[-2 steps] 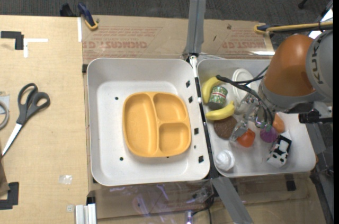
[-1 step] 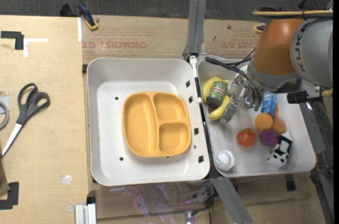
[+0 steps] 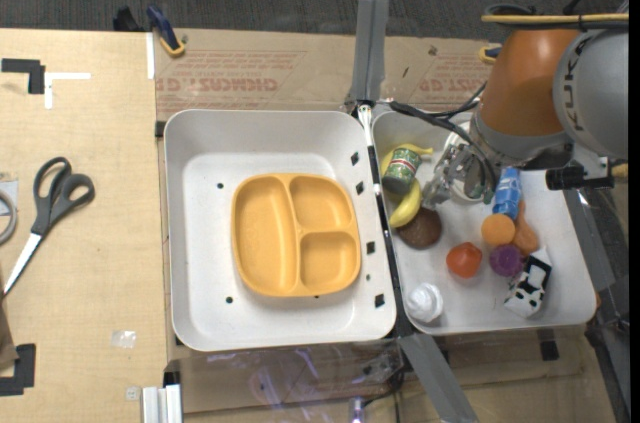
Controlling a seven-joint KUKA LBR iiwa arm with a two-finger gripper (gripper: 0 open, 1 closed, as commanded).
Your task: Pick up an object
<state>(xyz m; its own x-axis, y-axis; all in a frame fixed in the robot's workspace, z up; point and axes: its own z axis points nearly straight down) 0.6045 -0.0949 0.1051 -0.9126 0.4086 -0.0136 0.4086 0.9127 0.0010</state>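
The gripper hangs low in the right bin, its metal fingers pointing down toward the bin floor; whether they stand wide or narrow I cannot tell, and nothing shows between them. Just beside it, toward the divider between the bins, lies a yellow banana, curved, touching a dark brown round fruit at its lower end. A small green can stands just past the banana's upper end.

On the gripper's other side stands a blue bottle, with an orange ball beside it. Farther toward the bin's front edge sit a red tomato-like piece, a purple piece, a black-and-white toy and a clear cup-like thing.

The banana is the nearest candidate. It looks like a light toy with a smooth, likely slippery skin; a grip across its mid-length, square to the curve, seems safest.

Well apart, in the left bin, lies a yellow divided plate.
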